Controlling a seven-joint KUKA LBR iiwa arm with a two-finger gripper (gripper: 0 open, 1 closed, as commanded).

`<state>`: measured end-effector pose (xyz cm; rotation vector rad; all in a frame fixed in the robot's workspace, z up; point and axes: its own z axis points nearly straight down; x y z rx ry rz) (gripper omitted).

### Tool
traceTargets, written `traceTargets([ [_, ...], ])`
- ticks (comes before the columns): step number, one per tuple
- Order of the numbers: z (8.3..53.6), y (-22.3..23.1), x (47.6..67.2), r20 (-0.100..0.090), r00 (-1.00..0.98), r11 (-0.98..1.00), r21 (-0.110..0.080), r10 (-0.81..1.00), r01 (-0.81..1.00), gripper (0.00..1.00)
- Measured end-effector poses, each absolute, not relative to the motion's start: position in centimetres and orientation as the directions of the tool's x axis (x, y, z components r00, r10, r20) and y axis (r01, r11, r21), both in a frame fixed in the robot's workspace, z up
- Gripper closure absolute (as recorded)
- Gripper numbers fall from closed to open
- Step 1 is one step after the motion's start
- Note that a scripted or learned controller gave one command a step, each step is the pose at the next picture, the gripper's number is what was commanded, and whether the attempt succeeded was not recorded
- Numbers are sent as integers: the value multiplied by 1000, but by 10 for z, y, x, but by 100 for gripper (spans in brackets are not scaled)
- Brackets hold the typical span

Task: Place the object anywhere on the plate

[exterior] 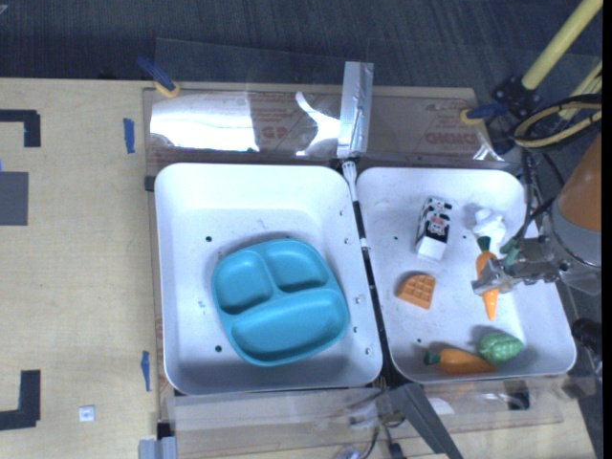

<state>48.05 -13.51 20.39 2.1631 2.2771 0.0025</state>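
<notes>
Nothing lies on the blue plate (279, 300) in the left bin (182, 199) yet; the claw (497, 273) sits low in the right bin (382, 208), seemingly pinching a small orange carrot (491, 299).

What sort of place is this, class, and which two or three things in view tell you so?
Most likely a robotics lab test bench. Two shallow white bins sit side by side on a wooden bench, one bearing a blue divided plate, the other toy foods like a waffle. A robot's end effector reaches in.
</notes>
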Motion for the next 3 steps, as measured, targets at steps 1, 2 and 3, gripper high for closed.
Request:
traceTargets([
  [1,183,-72,487,2,-96,96,-3,995,995,100],
  [2,183,-11,501,1,-65,65,0,998,998,100],
  [3,184,75,498,0,-212,212,-1,977,977,100],
])
